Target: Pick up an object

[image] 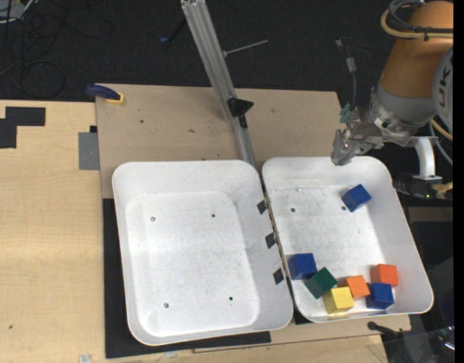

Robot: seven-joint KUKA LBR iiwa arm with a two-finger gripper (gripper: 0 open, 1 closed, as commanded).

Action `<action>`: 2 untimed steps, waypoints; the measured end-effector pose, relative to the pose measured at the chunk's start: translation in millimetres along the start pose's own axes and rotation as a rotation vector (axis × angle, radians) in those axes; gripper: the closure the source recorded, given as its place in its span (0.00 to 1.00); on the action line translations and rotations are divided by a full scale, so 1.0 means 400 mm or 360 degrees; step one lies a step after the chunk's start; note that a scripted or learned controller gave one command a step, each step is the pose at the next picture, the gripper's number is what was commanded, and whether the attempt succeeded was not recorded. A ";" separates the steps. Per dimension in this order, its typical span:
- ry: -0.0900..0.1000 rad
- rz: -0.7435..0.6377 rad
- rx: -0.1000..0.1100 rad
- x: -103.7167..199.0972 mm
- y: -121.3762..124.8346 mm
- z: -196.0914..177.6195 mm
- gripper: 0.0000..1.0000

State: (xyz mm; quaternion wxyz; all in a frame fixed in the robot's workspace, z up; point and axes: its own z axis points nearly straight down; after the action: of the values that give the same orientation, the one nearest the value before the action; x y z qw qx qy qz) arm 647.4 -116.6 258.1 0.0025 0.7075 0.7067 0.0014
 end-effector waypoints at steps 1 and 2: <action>0.0002 -0.0001 0.0006 -0.004 0.001 -0.068 1.00; 0.0006 -0.0007 0.0018 0.122 -0.074 -0.026 1.00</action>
State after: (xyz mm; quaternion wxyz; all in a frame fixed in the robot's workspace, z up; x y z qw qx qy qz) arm 617.9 -67.7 268.2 -0.0029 0.7060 0.7082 -0.0013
